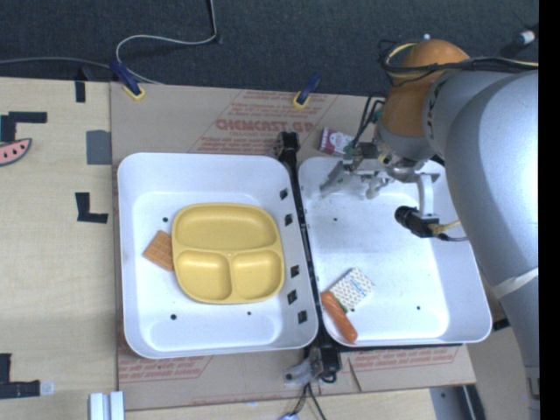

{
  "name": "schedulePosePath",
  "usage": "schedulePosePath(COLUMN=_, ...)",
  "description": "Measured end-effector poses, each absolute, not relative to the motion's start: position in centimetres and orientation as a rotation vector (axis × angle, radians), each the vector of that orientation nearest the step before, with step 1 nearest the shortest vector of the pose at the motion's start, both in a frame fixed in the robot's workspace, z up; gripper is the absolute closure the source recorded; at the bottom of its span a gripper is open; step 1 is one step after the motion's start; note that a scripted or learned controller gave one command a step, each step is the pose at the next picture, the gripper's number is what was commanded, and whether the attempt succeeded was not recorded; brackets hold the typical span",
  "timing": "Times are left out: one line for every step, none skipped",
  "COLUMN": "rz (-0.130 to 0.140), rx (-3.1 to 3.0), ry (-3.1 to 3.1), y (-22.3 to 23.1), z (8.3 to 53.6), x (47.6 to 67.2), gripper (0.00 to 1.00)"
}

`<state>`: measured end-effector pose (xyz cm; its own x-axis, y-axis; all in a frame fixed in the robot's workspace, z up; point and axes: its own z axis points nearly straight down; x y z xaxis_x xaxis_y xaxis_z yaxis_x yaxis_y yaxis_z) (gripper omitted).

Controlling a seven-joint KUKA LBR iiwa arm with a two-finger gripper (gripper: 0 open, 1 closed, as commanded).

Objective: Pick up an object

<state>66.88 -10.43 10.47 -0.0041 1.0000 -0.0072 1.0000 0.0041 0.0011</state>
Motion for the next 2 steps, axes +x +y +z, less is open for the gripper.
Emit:
schedulePosePath(rz=-0.009, rx=2.212, ry=2.222, y=-10.43, z=11.42, x=66.87, gripper=1.0)
schedulePosePath(rz=-0.011, rx=2.212, ry=2.222, y=-10.46, z=11.41, x=66.86, gripper=0.0)
